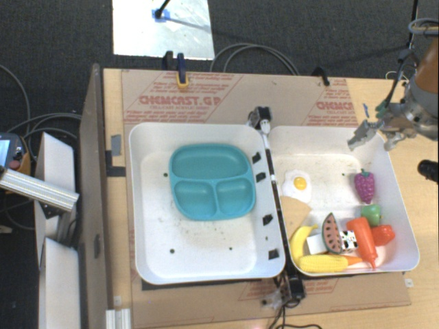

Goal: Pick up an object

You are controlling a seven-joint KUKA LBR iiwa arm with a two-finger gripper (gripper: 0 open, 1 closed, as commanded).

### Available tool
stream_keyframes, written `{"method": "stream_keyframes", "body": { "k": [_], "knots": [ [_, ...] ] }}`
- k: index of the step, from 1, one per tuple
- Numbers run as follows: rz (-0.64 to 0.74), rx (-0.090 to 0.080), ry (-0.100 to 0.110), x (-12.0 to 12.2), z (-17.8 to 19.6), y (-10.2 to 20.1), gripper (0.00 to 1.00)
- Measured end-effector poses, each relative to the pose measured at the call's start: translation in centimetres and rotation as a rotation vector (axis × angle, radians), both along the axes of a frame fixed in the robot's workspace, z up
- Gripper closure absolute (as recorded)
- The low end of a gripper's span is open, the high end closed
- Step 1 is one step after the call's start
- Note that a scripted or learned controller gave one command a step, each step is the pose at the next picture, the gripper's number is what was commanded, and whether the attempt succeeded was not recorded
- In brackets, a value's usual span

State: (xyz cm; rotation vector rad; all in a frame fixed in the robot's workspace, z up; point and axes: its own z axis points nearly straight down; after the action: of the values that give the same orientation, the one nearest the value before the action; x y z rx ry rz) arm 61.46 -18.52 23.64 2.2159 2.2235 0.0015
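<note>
The right bin [322, 157] holds the toy foods. A fried egg [299, 182] lies near its left wall, and a purple grape bunch [364, 186] sits toward the right. Piled at the front are a watermelon slice [332, 233], a banana [300, 238], a corn cob [322, 263], an orange carrot [363, 242], a red pepper [384, 235], a green piece [371, 213] and a tan bread slice [293, 214]. My gripper [377, 137] hangs over the bin's back right corner, above and behind the grapes. It is open with nothing between its fingers.
The left bin [154, 252] contains a teal divided plate [211, 181]. A black clip strip [267, 177] runs along the divider between the bins. Cardboard lies under both bins, and cables trail off the bench's back and left.
</note>
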Motion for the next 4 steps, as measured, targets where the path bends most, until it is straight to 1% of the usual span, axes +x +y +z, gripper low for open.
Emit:
{"method": "stream_keyframes", "body": {
  "k": [1, 2, 3, 4],
  "knots": [
    [-0.004, 0.001, 0.005, -0.9, -6.1, -2.2, 0.00],
    [-0.002, -0.010, -0.020, -1.1, -11.7, -1.9, 0.00],
    [-0.004, 0.000, 0.001, -3.3, -11.0, -2.2, 0.00],
    [-0.003, 0.002, 0.005, -7.1, -15.4, -1.9, 0.00]
  ]
}}
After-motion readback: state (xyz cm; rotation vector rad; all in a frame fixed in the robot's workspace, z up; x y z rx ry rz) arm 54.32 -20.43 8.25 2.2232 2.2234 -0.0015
